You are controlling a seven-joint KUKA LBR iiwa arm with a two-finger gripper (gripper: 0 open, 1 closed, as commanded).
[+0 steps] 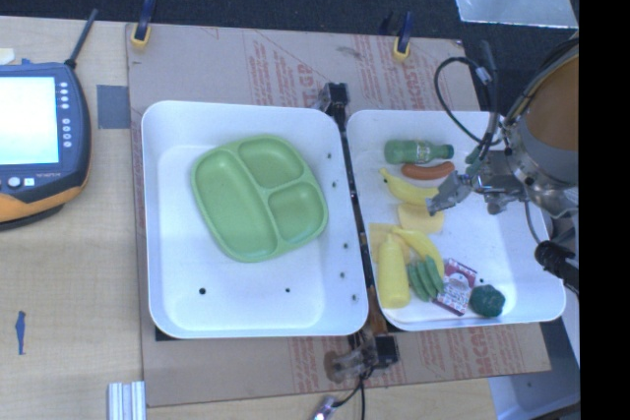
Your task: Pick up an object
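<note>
Far left on the table (69, 310): a handheld control pendant (39, 143) with a pale screen. Next, the left bin (167, 300), holding a green divided plate (259, 197) turned at a slant. Beyond the shared rim, the right bin (522, 305), crowded: green bottle (417, 150) at top, red sausage (427, 170) just below it, banana (406, 188) beneath that, yellow wedge (419, 217), yellow bottle (393, 271), green pods (425, 277), a red-and-white packet (457, 286), a dark green lump (486, 300) near the lower corner. End effector (451, 196) over the right bin, near the banana's right end and the sausage, fingers slightly apart, nothing between them. Black cable (453, 89) looping above the wrist.
</note>
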